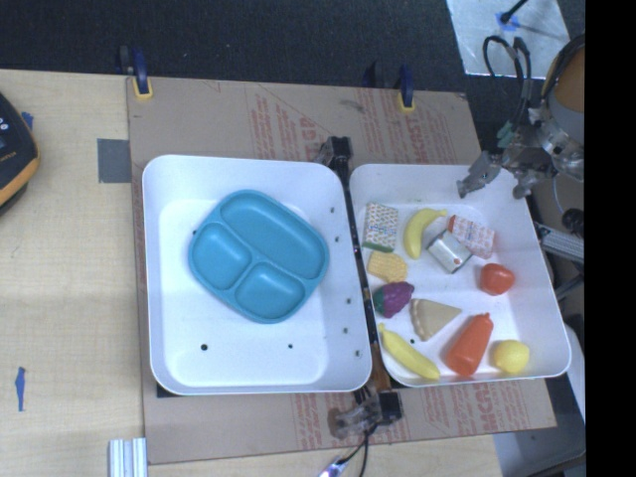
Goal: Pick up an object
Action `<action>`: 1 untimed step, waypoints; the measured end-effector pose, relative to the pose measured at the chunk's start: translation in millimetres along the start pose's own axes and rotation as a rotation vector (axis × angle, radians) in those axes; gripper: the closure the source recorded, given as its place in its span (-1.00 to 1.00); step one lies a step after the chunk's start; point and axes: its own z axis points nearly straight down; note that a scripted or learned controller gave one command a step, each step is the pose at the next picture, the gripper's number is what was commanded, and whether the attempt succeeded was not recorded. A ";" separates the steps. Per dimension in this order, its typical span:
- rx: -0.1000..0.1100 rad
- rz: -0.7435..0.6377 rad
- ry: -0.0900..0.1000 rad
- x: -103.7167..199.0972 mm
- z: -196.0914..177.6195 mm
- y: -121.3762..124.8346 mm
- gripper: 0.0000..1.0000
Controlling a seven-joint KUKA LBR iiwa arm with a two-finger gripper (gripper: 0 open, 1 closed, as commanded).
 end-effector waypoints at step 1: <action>0.002 -0.001 0.000 14.3 78.8 1.4 -1.00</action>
